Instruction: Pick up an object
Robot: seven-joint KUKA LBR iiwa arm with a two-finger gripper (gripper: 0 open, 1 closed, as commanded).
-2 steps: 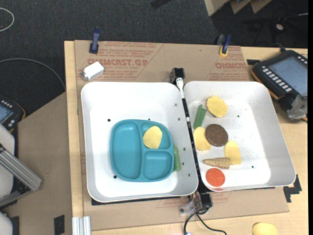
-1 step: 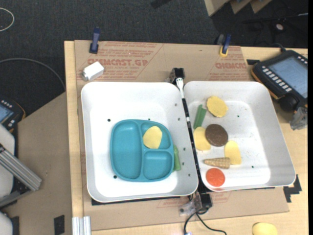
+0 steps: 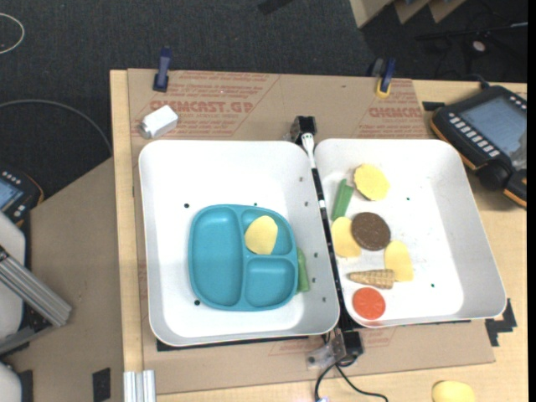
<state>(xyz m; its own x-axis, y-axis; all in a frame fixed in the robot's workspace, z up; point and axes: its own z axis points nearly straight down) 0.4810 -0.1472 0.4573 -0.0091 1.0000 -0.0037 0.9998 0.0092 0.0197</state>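
Observation:
The right bin holds several toy foods: a yellow round piece at the top, a green stick by the bin's left wall, a brown disc, a yellow piece to its left, a yellow wedge, a tan cone and an orange-red round piece. In the left bin sits a blue divided plate with a yellow piece in its top right compartment. A green piece lies against the plate's right edge.
A white block lies on the bench behind the left bin. A black handheld pendant rests at the far right. Blue and yellow clamps hold the bench's back edge. A yellow object lies at the bottom right.

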